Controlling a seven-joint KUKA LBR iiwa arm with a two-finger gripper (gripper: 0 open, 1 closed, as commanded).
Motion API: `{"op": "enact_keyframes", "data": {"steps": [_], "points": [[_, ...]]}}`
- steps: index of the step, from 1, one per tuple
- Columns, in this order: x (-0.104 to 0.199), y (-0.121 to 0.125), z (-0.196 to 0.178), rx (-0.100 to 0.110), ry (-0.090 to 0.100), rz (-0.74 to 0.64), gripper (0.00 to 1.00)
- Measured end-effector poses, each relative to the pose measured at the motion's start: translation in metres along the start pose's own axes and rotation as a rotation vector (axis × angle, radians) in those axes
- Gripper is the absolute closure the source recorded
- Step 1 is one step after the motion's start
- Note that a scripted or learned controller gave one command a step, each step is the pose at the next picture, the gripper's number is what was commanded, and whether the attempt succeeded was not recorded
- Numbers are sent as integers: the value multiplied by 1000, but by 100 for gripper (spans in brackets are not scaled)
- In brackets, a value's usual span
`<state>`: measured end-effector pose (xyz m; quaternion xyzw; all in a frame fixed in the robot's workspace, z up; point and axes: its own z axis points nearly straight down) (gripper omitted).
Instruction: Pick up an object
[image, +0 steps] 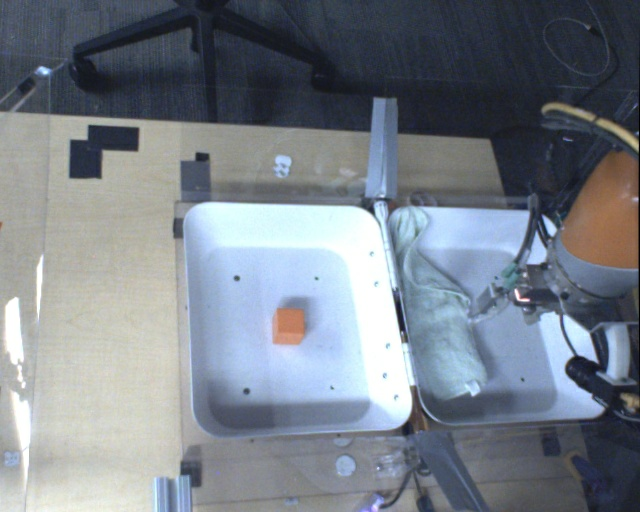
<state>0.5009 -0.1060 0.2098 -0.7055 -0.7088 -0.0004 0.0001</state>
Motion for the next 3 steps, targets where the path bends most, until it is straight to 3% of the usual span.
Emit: {"op": "enact_keyframes", "data": {"steps": [1, 2, 3], "points": [[21, 15, 118, -14, -2, -92, 0], [21, 17, 106, -18, -2, -93, 100], [45, 95, 25, -2, -1, 239, 100]]}}
